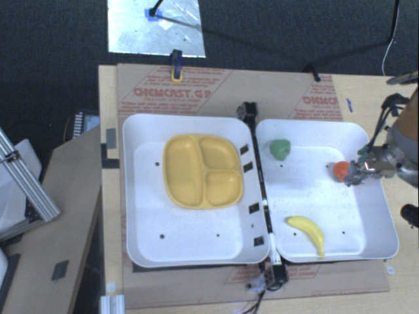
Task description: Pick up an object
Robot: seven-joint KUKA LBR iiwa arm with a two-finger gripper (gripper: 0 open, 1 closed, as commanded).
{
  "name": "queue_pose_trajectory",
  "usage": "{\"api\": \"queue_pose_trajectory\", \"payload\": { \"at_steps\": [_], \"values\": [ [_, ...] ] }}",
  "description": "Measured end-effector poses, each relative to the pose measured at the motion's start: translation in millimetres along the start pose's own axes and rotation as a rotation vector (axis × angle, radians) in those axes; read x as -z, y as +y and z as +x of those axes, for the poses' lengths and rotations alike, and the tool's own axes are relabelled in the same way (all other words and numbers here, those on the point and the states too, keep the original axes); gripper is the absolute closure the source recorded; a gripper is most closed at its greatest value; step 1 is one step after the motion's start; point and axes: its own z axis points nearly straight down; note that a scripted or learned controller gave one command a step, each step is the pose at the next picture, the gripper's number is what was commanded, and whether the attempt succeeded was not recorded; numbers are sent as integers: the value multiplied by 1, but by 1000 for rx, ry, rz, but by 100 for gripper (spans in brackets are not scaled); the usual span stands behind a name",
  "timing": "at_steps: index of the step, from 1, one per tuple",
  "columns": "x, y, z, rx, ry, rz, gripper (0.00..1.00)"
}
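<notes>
- Two shallow white bins are seen side by side on the desk (216,84); the left bin (141,241) carries a yellow divided plate (201,171) lying flat near its middle.
- Three loose candidates for picking are noted in the right bin (376,237): a green object (280,149) toward the bin's upper left, a yellow banana (308,232) toward its lower middle, and an orange object (340,170) at the right of the frame.
- The three are set well apart from each other, which is judged to leave room for an approach to any one without the others being disturbed.
- The claw (359,173) is found at the right of the frame, low over the right bin and just beside the orange object, on that object's right.
- The opening of the claw cannot be told at this size and blur, and no object is seen held in it.
- From this placement the orange object is judged to be the intended target, with the grasp not yet confirmed.
- A risk is recorded: the object is close to the bin's right wall, so it could be pushed aside rather than enclosed.
</notes>
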Motion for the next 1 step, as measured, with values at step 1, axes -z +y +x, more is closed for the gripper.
{"api": "queue_pose_trajectory", "payload": {
  "at_steps": [1],
  "values": [
    [0,17,61,7,3,1,100]
  ]
}}
